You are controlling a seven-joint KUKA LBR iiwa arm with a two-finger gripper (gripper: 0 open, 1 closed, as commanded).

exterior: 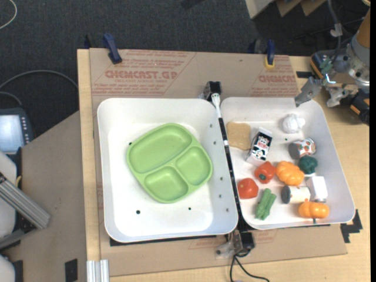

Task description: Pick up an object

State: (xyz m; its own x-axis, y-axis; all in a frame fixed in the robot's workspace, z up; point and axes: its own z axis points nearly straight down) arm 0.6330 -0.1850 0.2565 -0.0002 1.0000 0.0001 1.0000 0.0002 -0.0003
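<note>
Nearest you, along the front edge of the right bin (343,181), sit a small orange pumpkin (313,209) and a green ridged vegetable (265,204), with a red tomato-like piece (247,187) just beside the divider between the two bins. Behind them you have a red-orange pepper (265,171), an orange squash (290,173), a dark green piece (307,165), a white block (318,187), a small printed carton (260,146), a tan slab (238,134) and a crumpled white lump (291,123) toward the far edge. The left bin (111,157) carries a green divided plate (169,162).

Your pincer (305,94) hovers at the right bin's far right corner, above its rim, and nothing shows between its fingers; you cannot tell from this angle whether they are spread or closed.

What the coming move turns on, as I judge it: every candidate lies toward the front of the bench from the pincer. The white lump is the closest, just inside the bin from it. The green vegetable's long axis runs roughly front to back, slightly slanted, so a grasp across its width would suit.
</note>
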